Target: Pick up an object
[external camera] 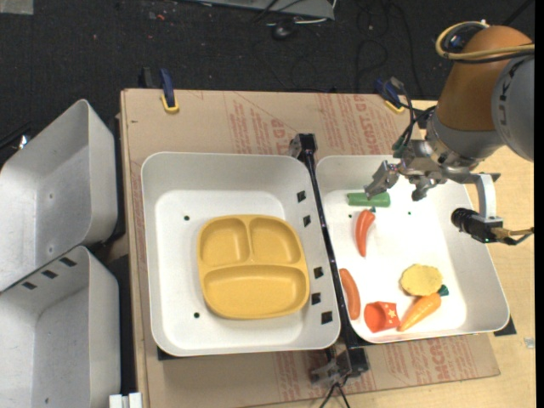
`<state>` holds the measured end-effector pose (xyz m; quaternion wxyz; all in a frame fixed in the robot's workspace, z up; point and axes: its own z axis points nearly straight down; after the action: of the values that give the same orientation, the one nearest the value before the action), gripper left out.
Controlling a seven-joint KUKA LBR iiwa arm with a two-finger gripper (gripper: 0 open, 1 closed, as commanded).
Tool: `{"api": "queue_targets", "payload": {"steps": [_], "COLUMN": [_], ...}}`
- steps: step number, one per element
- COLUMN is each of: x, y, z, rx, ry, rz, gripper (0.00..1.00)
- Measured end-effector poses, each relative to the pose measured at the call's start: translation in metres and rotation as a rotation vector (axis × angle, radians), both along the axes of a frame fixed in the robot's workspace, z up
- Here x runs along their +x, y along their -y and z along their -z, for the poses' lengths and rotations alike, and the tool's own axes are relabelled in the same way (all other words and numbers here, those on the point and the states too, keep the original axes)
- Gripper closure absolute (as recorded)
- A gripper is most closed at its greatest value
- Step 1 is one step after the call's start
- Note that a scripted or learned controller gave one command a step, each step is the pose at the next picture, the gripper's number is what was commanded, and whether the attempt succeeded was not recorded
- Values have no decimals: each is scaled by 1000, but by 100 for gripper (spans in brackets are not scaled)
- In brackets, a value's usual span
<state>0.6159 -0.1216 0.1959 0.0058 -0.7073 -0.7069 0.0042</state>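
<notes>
Jaws of the gripper (pixel 398 182) stand open over the far part of the right bin, one finger reaching left toward the green block (pixel 368 199), the other to the right, and nothing sits between them. By my reading the step in hand is the approach: the arm (pixel 476 92) has its wrist above the far edge of the bin, and no grasp is made yet.

Largest to smallest: the counter (pixel 229 117) bears two bins. In the left bin (pixel 161 253) lies a yellow tray (pixel 252 266) with three compartments. In the right bin (pixel 480 262) the green block lies at the far left, just beside the left finger. Near of it lies a red chilli (pixel 364 230). A sausage (pixel 349 291) lies along the left wall, a yellow slice (pixel 421 280) to the right of it, an orange carrot (pixel 422 309) touching that slice, and a red pepper piece (pixel 382 314) at the near edge.

Next, I judge, the gripper must shift left until it straddles the block, descend, and close squarely on its narrow sides; the block lies flat, so a shallow descent could slip off.
</notes>
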Motion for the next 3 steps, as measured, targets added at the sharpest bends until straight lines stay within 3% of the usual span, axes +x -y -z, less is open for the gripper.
{"api": "queue_targets", "payload": {"steps": [1,3], "x": [3,-2], "y": [0,-8], "z": [-8,107], "rx": [-2,-2], "ry": [14,9], "rz": [-2,0], "gripper": [0,0]}}
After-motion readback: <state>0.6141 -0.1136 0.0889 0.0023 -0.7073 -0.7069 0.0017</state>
